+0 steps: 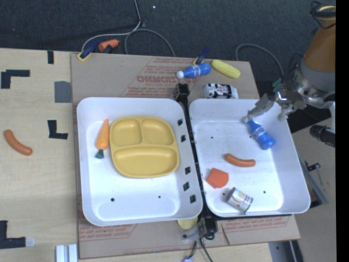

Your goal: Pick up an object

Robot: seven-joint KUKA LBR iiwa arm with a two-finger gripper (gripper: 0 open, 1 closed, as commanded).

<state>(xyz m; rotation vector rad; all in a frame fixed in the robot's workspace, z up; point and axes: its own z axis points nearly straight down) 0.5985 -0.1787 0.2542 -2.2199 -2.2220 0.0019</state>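
Blue bottle (260, 134) is lying in my right bin (289, 162), near the top edge, and my gripper (271, 107) hangs right over its cap end with fingers spread apart, nothing between them. Sausage (240, 160), orange block (217, 178) and can (239, 199) sit lower down.

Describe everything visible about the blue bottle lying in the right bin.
The blue bottle is small, looks like plastic, with a blue body and a paler, whitish neck end. It lies on its side on the floor of the right bin, near the far right corner, slanted with its pale end toward the far left and its blue base toward the near right. The gripper is just above its pale end; whether they touch cannot be told. Nothing else touches it; the sausage lies apart, nearer the camera.
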